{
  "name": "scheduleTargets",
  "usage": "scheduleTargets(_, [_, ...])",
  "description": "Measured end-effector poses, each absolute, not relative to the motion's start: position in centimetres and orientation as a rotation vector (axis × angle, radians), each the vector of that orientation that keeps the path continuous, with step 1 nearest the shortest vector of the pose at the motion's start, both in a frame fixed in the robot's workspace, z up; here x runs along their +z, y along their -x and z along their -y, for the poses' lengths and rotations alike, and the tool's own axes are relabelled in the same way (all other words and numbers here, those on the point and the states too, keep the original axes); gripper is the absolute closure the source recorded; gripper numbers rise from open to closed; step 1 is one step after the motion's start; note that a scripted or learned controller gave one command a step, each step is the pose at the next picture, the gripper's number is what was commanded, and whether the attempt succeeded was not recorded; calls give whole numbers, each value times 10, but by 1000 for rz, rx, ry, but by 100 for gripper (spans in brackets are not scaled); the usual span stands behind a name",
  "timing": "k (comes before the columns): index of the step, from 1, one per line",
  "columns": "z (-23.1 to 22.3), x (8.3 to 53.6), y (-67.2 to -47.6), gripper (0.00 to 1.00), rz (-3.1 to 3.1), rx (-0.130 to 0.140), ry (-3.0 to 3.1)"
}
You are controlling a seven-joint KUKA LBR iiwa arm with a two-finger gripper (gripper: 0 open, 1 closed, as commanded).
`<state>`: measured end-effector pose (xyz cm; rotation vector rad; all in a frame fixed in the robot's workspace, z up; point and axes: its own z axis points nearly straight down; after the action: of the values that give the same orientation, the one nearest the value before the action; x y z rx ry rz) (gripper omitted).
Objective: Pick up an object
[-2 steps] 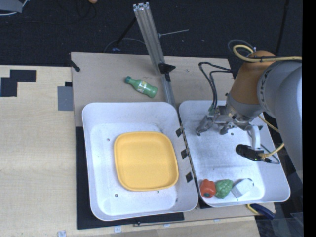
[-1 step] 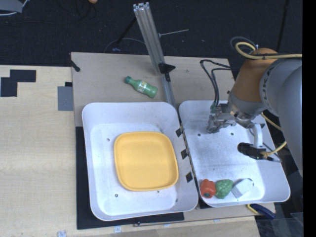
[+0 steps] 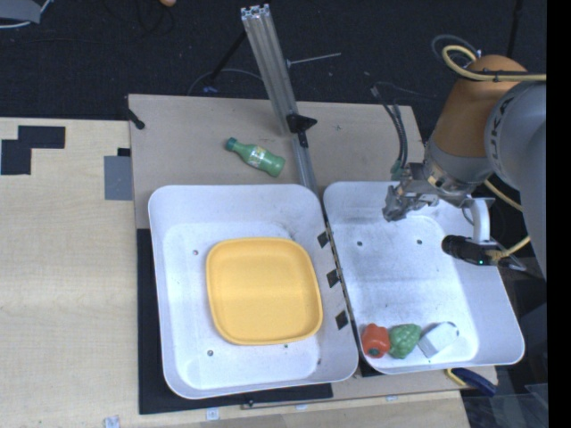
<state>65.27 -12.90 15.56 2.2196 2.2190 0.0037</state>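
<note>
The pincer (image 3: 399,205) hung at the right bin's (image 3: 500,324) far edge; its state I could not tell. The red, green and white objects (image 3: 406,339) lay clustered at that bin's near edge, so a good pick probably meant centring over one before descending.

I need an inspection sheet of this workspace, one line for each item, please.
Surface: two white bins, left bin and right bin, on a bench.
Job's things: red toy, green toy and white block at the right bin's near edge.
Clutter: yellow plate in the left bin; green bottle lying on the bench.
Grippers: pincer over the right bin's far end, away from the toys.
Cables: yellow hose by the arm.
Surroundings: metal rail.
</note>
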Motion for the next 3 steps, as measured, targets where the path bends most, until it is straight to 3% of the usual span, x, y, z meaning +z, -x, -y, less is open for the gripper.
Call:
scheduleTargets(1, [132,218,-653,100,-2218,4,-2220])
scheduleTargets(2, [133,246,-653,100,-2219,2,-2221])
scheduleTargets(3, [92,240,-638,100,-2224,0,-2220])
